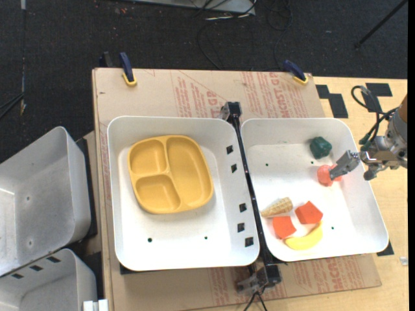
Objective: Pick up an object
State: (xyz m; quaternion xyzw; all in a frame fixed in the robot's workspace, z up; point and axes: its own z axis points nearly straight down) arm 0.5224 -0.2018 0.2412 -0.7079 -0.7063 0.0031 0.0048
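Note:
The right bin (363, 193) holds several small items. A dark green lump (320, 147) lies near its far right corner. A red-pink piece (324, 175) sits just below it. Toward the front lie a tan cone-shaped piece (277, 207), two orange blocks (309, 212) (284, 227) and a yellow banana-shaped piece (305, 240). My gripper (353, 166) reaches in over the bin's right wall, its grey tip right beside the red-pink piece. I see nothing lifted off the bin floor.
The left bin (123, 238) carries a yellow divided plate (171, 173). A black divider (243, 173) runs between the bins. Blue clamps (128, 70) (297, 72) hold the board's far edge. Grey tubs (39, 186) stand at the left.

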